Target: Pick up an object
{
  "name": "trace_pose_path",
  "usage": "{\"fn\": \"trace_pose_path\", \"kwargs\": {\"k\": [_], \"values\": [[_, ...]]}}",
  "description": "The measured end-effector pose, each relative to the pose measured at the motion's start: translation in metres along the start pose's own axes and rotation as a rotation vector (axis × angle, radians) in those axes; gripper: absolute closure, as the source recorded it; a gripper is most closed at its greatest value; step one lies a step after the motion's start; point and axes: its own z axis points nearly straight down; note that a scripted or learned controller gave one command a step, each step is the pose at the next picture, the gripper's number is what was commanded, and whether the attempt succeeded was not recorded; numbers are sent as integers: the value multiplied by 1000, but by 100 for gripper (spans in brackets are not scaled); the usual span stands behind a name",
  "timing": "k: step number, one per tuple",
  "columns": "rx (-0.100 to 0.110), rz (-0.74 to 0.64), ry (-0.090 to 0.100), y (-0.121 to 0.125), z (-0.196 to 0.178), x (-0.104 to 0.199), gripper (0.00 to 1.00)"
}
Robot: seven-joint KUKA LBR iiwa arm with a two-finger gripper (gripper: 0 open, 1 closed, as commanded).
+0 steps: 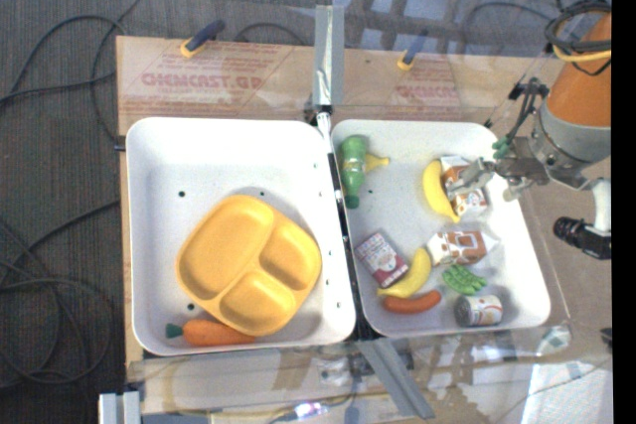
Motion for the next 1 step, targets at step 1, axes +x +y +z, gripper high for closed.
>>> {"fn": "trace_pose_path", "kwargs": {"k": [1], "values": [[-35,-79,-17,41,81,-2,0]]}}
